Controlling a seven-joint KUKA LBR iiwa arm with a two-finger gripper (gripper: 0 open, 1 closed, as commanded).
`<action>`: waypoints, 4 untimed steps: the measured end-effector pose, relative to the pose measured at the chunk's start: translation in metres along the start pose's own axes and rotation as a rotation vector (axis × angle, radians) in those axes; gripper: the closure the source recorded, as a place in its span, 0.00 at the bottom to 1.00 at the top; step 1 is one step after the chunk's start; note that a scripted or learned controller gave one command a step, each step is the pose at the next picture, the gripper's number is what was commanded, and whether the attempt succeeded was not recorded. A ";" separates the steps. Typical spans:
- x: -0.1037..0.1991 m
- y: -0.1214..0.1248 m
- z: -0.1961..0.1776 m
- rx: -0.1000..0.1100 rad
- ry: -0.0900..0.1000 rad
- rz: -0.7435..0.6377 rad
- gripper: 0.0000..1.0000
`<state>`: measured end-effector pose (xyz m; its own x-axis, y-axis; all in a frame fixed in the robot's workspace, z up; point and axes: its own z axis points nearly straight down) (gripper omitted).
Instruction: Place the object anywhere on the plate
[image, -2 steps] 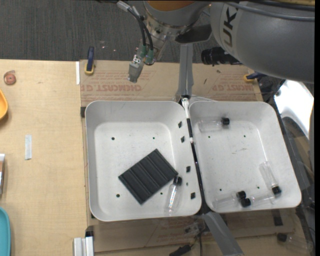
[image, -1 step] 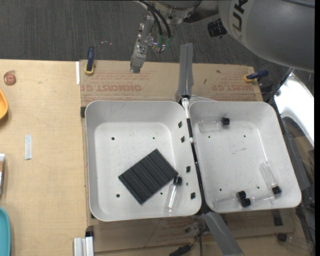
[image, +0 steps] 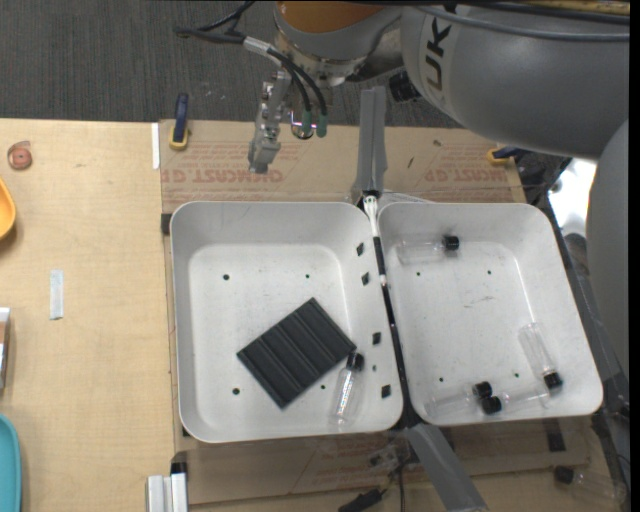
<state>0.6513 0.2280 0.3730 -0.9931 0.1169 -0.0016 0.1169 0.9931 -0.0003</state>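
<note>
We see the dark ribbed plate (image: 297, 352) lying tilted in the left bin (image: 200, 232). A clear tube (image: 348, 388) with a black cap rests just beside the plate's lower right corner. The tool (image: 265, 152) hangs beyond the bin's far rim.

Counts on the bench

Two white bins: the left bin (image: 190, 300) holds one dark ribbed plate (image: 297, 352) and one clear tube (image: 348, 388); the right bin (image: 560, 300) holds four clear black-capped tubes (image: 535, 352).
</note>
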 end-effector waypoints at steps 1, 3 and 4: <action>-0.003 0.001 -0.069 -0.002 -0.003 -0.232 1.00; -0.010 -0.009 -0.069 -0.001 -0.002 -0.475 1.00; -0.010 0.000 -0.069 -0.002 -0.004 -0.568 1.00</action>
<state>0.6606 0.2268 0.4425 -0.9000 -0.4358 -0.0052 -0.4358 0.9000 -0.0005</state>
